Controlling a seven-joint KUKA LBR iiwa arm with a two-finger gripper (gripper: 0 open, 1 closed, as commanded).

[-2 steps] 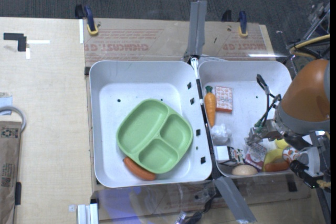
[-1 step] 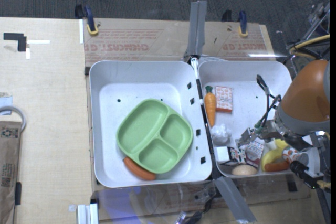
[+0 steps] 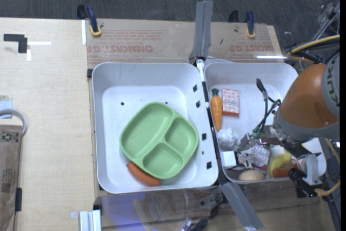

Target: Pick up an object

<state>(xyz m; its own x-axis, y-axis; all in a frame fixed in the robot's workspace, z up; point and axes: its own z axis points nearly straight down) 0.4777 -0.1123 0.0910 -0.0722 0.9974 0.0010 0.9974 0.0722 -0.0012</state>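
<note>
The tabletop (image 3: 48, 116) is pale wood, and two white bins sit on it side by side. The right bin (image 3: 246, 70) lies under the gripper (image 3: 258, 140); the left bin (image 3: 108, 116) touches it on the far side from the arm. Beyond both bins from the gripper, a sheet of printed cardboard (image 3: 162, 43) lies flat, held by two blue clamps (image 3: 91, 18). Well past the left bin, at the tabletop's far edge, sits a brown paper bag (image 3: 8, 170), with a black L-shaped mark (image 3: 16, 40) farther up.
</note>
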